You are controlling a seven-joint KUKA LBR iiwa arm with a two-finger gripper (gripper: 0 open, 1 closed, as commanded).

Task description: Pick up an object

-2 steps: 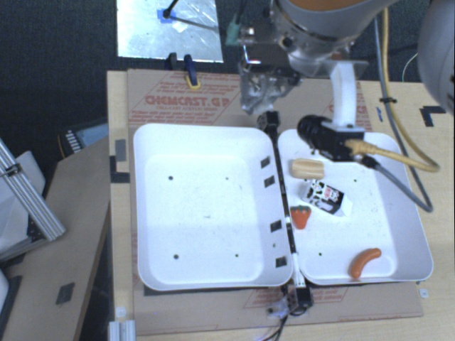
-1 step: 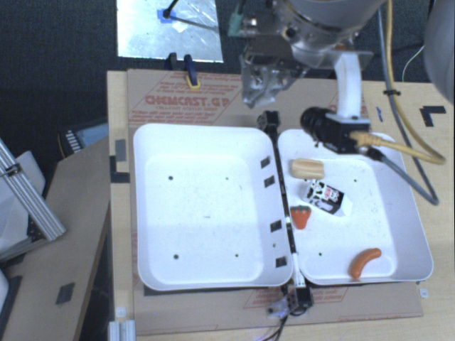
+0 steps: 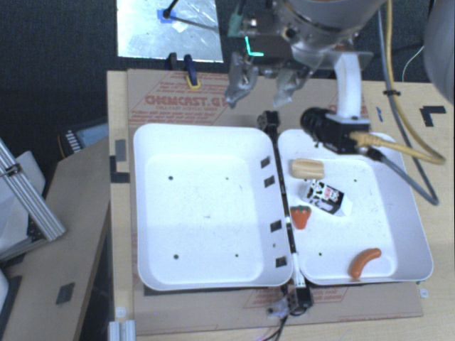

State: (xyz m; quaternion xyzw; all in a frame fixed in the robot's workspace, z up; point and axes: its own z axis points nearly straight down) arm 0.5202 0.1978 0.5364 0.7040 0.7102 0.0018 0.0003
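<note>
Red "CHEMCAST" lettering [image 3: 186, 101] runs across the upper middle of the frame; the gripper [image 3: 259, 92] hangs there, fingers spread, nothing between them

Both white bins [image 3: 202, 212] look like smooth moulded plastic with a soft sheen, sitting on matt brown printed cardboard [image 3: 178, 101]. Behind them lies a crinkled, shiny foil-like metal sheet [image 3: 169, 18]. The hand [image 3: 259, 91] has dull grey metallic fingers, and the sausage [image 3: 364, 261] looks glossy.

Bright, even overhead light, glare on the white bins [image 3: 206, 137], perhaps slight blur throughout.
</note>
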